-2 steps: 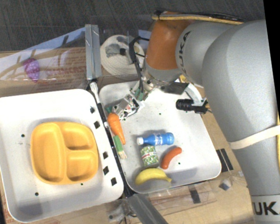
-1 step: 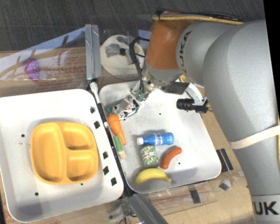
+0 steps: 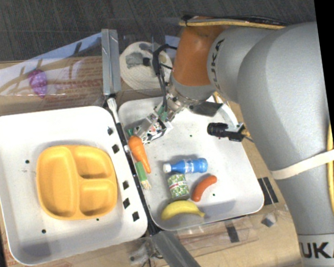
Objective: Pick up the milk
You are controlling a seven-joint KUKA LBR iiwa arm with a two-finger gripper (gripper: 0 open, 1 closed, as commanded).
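Hovering at twelve o'clock of the right-hand shallow white bin (image 3: 246,192), the tool (image 3: 152,127) is reaching beside an orange carrot (image 3: 139,154); its grip cannot be judged. The white milk bottle with blue cap (image 3: 186,166) is lying at the bin's centre, well apart from it.

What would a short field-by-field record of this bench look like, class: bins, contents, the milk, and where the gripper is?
left bin: holds a yellow divided tray
right bin: holds carrot, milk bottle, green can, sausage, banana
milk bottle state: lying on its side, blue cap toward the right, untouched
gripper: at the right bin's upper left corner, beside the carrot's top, apart from the milk bottle
task status: milk not yet picked up
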